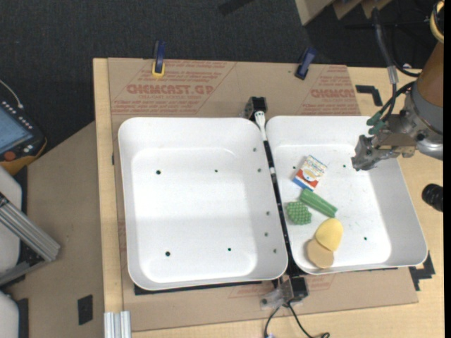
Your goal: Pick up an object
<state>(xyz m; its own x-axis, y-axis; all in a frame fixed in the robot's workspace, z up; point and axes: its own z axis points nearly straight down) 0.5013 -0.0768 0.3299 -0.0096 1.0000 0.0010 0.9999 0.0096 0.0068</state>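
Two shallow white bins sit side by side on a counter [211, 83], seen from above. In the right bin [394, 224] lie a small white, red and blue packet [310, 172], a green piece [310, 207] and a yellow piece [325, 241], close together near its left side. The pincer [366, 155] hangs over the bin's upper right, apart from them, grasping nothing; whether it is released or clenched cannot be told.

My one fixed camera looks down at a slant from above the bench [211, 76], taking in both bins [141, 210].

Bright, even overhead light; soft shadows, slightly grainy focus.
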